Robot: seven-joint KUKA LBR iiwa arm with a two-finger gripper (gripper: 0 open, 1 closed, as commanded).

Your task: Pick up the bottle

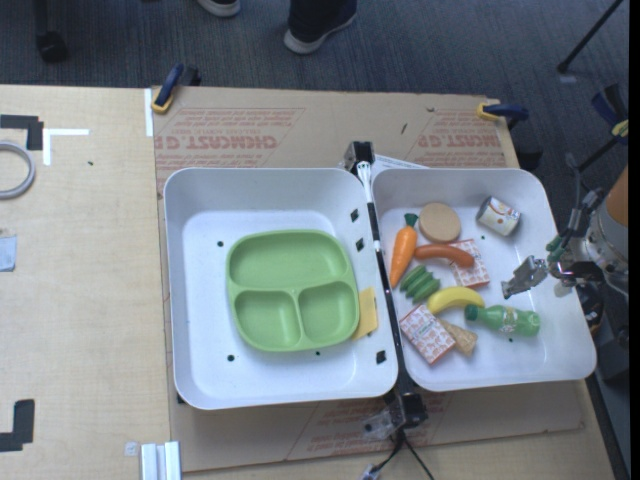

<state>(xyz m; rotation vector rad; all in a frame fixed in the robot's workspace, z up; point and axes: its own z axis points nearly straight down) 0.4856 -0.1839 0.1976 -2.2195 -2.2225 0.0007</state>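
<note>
The bottle [504,318] is green with a yellow-green label. It lies on its side in the right bin [560,363], near that bin's right front, with its cap end toward a banana [455,299]. My gripper [536,266] hangs at the bin's right wall, just above and to the right of the bottle. It is open and nothing sits between its fingers. One grey finger [521,278] points down-left toward the bottle without touching it.
The right bin also holds a carrot [401,253], a sausage [445,254], a round cookie [439,222], a small white can [498,216], a green pod [420,284] and red snack packets [428,332]. The left bin [190,298] holds a green divided plate [293,290].
</note>
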